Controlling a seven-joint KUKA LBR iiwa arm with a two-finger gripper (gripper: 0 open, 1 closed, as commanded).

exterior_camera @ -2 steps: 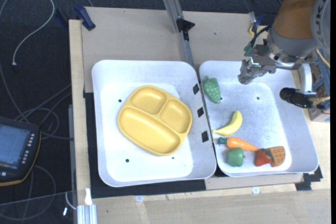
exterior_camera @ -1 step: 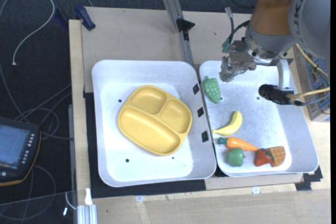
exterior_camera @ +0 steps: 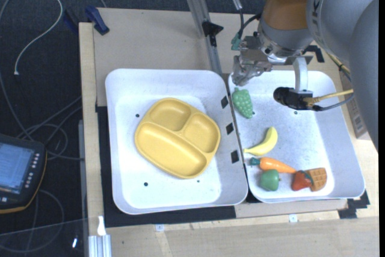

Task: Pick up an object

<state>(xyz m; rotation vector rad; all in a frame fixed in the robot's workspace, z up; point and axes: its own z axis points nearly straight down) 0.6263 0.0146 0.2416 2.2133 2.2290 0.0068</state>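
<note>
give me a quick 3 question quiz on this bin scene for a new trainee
1. True or false: the yellow divided plate lies in the right bin.
2. Which item lies closest under the end effector? A) banana B) green grapes C) carrot
3. Fill in: the green pepper sits just below the ____.

Key
1. False; it lies in the left bin.
2. B; the grapes lie just beneath the end effector, near the divider between the bins.
3. Carrot; the pepper sits against its underside, left of the red and orange piece.
</note>
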